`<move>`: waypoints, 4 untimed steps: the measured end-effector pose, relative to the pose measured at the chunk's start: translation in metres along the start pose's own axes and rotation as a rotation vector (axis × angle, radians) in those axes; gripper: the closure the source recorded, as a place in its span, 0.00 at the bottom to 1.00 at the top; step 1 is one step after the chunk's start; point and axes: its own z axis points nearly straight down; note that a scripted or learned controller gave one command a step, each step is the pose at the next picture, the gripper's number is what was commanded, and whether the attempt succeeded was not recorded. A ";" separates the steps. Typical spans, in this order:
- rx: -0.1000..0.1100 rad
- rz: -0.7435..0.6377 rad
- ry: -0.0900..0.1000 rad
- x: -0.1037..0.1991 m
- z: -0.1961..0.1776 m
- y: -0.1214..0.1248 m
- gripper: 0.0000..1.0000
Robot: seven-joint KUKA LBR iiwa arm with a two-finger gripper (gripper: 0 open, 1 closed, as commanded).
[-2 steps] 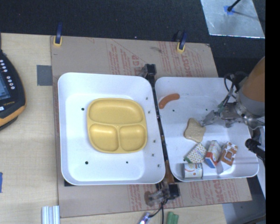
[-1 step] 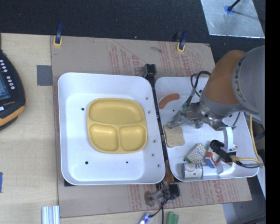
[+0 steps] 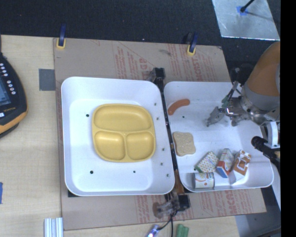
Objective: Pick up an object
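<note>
Your gripper (image 3: 218, 116) hangs over the right bin (image 3: 202, 90), fingers spread with nothing between them. You'll find the sausage (image 3: 178, 105) near its left wall, bread (image 3: 184, 143) below, small cartons (image 3: 222, 165) at the front.

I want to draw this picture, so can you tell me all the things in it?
bins: two, white, side by side on the bench
divided plate: one, yellow, middle of the left bin
toy sausage: one, orange-brown, top of the right bin
toast slice: one, tan, right bin near the divider
small cartons and packets: a cluster, mixed colours, bottom of the right bin
control pendant: one, black and orange, far left
clamps: two, blue and yellow, top edge of the board
arm: one, grey and orange, right
hand: one, grey, over the right bin
</note>
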 end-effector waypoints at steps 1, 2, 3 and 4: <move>0.001 -0.004 0.001 0.075 0.027 0.049 0.00; 0.000 0.000 0.001 -0.001 0.029 0.071 0.00; 0.002 -0.002 0.000 -0.033 0.001 -0.024 0.00; 0.001 -0.003 0.001 0.014 0.029 0.056 0.00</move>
